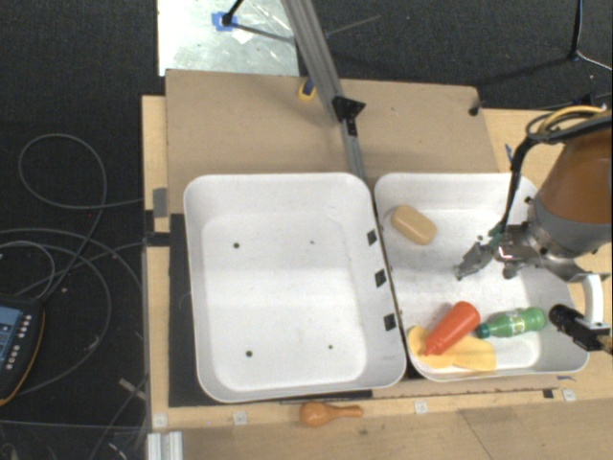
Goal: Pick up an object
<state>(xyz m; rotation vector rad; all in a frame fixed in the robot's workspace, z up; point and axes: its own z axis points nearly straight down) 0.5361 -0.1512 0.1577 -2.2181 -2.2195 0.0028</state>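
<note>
Brown bench top (249,123) fills the middle of the frame, set over dark carpet (77,65) that runs along the left side and across the top. Two shallow white bins sit side by side on the bench: left bin (201,257) at centre, right bin (450,192) at centre-right, their inner rims touching, with small black clips along the seam. Right bin holds four things. A tan soap-shaped block (413,224) lies near its upper left corner, apart from the rest. Along its lower edge an orange carrot-shaped toy (452,327) lies tilted over a flat yellow piece (471,356), and a green bottle (510,323) lies on its side just to the right, touching or nearly touching the carrot's top. The arm (575,185) comes in from the right edge, orange band showing, dark cables looping above it. The gripper (472,262) hangs over the middle of the right bin, above bare floor, between the block and the carrot group; its fingers look spread a little with nothing between them. An orange pear-like object (329,412) rests on the bench's lower lip, outside the bins. A grey pole (321,56) slants down from the top centre to the bins' seam. Pale floor patch (220,22) with blue tape at upper left. Loose cables (57,247) coil on the carpet at left; a handheld pendant (17,338) sits at the left edge.
</note>
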